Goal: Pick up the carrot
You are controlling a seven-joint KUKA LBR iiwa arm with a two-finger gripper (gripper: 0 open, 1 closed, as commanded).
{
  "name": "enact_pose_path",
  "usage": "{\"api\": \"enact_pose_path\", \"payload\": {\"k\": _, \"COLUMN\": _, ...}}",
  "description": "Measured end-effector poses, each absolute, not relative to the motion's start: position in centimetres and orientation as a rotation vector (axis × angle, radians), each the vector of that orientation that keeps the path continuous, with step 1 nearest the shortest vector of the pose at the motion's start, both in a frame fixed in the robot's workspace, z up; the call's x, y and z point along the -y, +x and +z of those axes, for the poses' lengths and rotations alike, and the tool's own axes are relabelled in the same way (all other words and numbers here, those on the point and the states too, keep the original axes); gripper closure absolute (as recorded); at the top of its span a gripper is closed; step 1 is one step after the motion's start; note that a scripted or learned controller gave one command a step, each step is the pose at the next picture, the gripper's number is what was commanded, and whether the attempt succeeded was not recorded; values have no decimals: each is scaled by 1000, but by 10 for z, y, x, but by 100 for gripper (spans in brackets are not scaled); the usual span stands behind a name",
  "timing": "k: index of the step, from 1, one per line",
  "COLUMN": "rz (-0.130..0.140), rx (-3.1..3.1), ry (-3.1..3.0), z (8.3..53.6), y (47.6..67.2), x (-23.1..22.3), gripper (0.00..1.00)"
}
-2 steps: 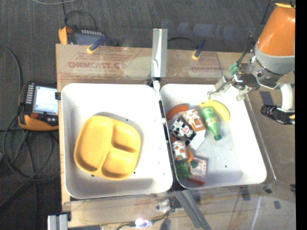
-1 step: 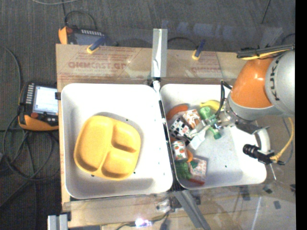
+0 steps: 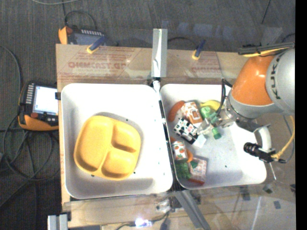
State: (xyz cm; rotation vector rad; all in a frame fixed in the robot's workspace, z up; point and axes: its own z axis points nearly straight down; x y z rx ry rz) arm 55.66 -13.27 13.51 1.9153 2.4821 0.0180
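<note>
The arm (image 3: 261,87) reaches in from the right edge of the counter (image 3: 120,63) over the right bin (image 3: 235,162), its orange band above the bin's far right corner. The gripper (image 3: 214,127) hangs low near the middle of that bin, just beside a small green block (image 3: 207,113) and a yellow piece (image 3: 210,104); whether it is apart or together cannot be told, since the wrist covers it. The carrot (image 3: 175,108) appears as an orange shape at the bin's far left corner, partly under a printed carton (image 3: 192,112), apart from the gripper. Along the bin's left wall lie a black-and-white patterned box (image 3: 184,128), a small white carton with red print (image 3: 179,149), and, toward the near left corner, a green leafy toy (image 3: 182,168) touching a flat printed packet (image 3: 198,166). The left bin (image 3: 72,104) holds a yellow divided tray (image 3: 108,146) near its centre. A handheld pendant (image 3: 38,104) lies on the floor off the counter's left edge.
</note>
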Motion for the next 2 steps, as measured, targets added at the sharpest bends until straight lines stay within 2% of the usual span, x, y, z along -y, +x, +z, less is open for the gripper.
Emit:
{"api": "enact_pose_path", "payload": {"k": 1, "rz": -1, "rx": -2287, "ry": 2157, "z": 183, "y": 519, "x": 55, "gripper": 100}}
{"api": "enact_pose_path", "payload": {"k": 2, "rz": -4, "rx": -2064, "ry": 2373, "z": 203, "y": 484, "x": 2, "gripper": 100}}
